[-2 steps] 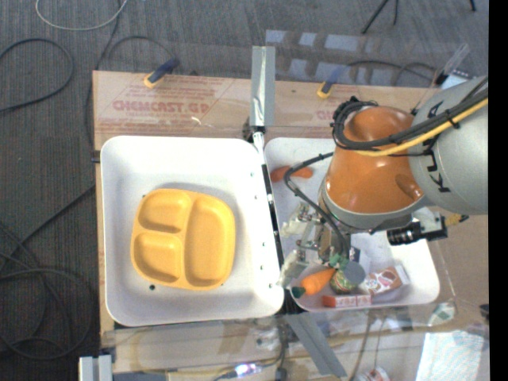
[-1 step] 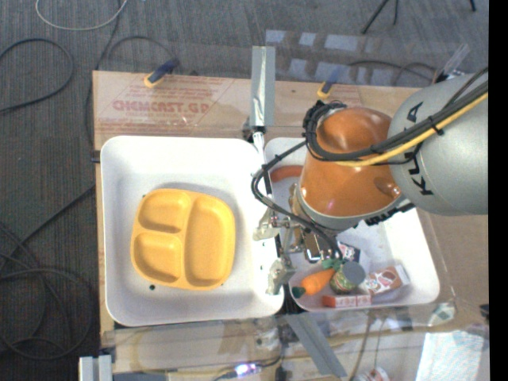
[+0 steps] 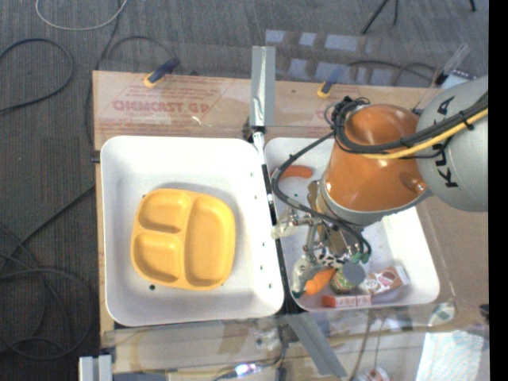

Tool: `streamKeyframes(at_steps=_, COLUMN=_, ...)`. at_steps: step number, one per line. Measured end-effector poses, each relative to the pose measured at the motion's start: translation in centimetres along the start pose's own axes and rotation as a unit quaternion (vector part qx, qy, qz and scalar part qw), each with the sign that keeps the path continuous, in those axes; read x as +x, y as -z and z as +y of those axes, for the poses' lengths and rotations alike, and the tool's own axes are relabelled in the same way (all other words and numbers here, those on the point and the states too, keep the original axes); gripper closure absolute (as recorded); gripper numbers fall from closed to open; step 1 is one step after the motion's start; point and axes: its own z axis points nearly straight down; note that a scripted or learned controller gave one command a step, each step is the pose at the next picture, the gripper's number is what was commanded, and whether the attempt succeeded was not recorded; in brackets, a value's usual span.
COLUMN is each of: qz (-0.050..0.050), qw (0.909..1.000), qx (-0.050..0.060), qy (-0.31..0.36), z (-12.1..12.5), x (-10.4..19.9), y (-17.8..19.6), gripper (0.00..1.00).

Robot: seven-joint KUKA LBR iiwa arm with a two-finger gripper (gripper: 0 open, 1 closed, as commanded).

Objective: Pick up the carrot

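Observation:
The carrot [image 3: 318,282] is a small orange piece lying near the front left corner of the right bin [image 3: 421,272]. My gripper [image 3: 321,246] hangs just above and slightly behind it, under the orange wrist band. Wrist parts and cables hide the gripper's tip. Nothing can be made out in its grasp.
A yellow divided plate [image 3: 186,238] fills the middle of the left bin [image 3: 119,173]. Around the carrot lie a black-and-white spotted item [image 3: 335,256], a grey-green round thing [image 3: 348,277], a red and white packet [image 3: 388,280] and a red strip [image 3: 347,300]. Another orange item [image 3: 298,171] lies at the back left.

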Motion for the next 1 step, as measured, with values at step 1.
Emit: streamKeyframes(at_steps=1, qz=-0.001, qw=0.9997, qx=-0.001, qy=-0.026, z=-0.86, x=-4.17, y=0.04, gripper=0.00)
